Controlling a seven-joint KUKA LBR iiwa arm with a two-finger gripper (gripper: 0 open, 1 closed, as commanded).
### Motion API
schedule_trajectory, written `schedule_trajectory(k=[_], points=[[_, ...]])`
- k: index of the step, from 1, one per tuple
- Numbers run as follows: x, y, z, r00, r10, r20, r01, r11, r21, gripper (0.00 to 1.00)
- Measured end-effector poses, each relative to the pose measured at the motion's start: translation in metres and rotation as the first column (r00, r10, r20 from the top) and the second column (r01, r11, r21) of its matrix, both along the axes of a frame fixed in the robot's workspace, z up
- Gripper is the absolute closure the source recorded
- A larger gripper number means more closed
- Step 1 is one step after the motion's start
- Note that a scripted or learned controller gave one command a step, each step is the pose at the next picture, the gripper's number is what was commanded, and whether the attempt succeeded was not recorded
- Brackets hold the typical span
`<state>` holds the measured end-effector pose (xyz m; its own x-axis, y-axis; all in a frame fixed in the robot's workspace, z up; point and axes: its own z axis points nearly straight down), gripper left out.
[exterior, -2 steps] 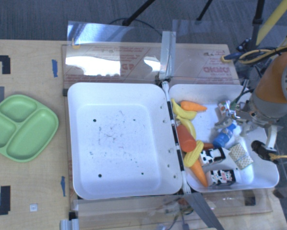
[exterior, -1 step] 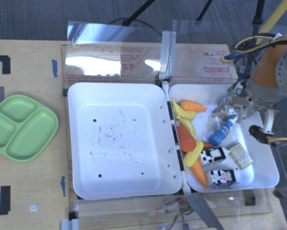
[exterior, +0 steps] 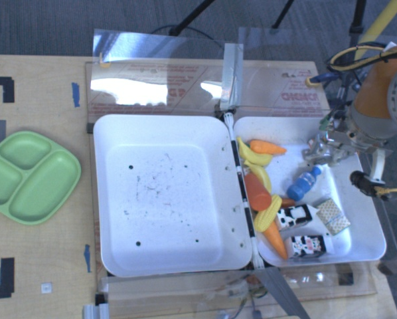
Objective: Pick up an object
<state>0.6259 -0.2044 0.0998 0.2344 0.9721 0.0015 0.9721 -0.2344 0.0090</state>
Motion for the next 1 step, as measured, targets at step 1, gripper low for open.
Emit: schedule_trajectory(k=[1], points=[[-0.0128, 0.0419, 0.0965, 0.990, -0.141, -0.008, 0.141, 0.990, 0.000, 1.00]])
